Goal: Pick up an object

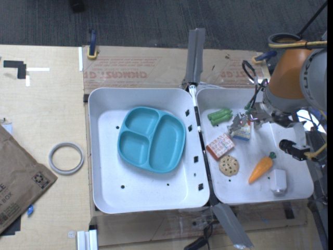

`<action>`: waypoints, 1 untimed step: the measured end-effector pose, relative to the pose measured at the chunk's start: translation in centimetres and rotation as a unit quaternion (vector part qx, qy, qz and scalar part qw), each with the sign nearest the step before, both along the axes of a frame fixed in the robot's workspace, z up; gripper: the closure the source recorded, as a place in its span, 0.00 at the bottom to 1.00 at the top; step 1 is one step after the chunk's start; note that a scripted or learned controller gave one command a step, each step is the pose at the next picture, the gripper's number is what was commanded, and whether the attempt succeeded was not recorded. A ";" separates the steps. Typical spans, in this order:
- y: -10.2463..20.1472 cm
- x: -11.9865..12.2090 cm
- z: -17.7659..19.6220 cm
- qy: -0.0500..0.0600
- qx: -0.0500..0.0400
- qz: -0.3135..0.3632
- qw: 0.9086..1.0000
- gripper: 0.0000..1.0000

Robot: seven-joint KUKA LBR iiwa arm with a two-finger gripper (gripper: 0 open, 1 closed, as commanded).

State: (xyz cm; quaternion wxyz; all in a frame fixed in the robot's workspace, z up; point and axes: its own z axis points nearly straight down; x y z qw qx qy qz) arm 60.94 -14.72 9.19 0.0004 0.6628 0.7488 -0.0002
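Wooden bench (41,119) w/ cardboard sheet under two white bins; dark carpet at far edge. Left bin (104,191) holds just a teal divided plate (152,138), lying flat mid-bin, prob. parked as a drop-off spot since all small items are in the other bin. Right bin (299,191) has the pickables: green pea-pod toy (219,115) at far left, small blue-and-white carton (241,133) beside it, red/white patterned packet (220,145) near the divider, cookie (229,165) just near-side of that packet, toy carrot (260,169) tilted to the right of the cookie, white block (278,181) at near right. Items lie loosely scattered, mostly apart, so each has some room for a grab.

Arm comes in from right, orange band up high; gripper (240,123) is low in the right bin's far part, right at the carton, between it and the pea pod. Whether the tips are spread or pinching anything: can't tell, too small and cluttered there. Likely target, judging by position, is the carton or pea pod. Risk: those two sit close, so tips may nudge one while going for the other.

Off-bin: tape roll (66,157) and brown cardboard box (18,184) on bench at left, out of reach and not relevant.
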 end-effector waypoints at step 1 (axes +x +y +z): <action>-0.1 0.0 0.9 0.000 0.000 -0.002 1.000 1.00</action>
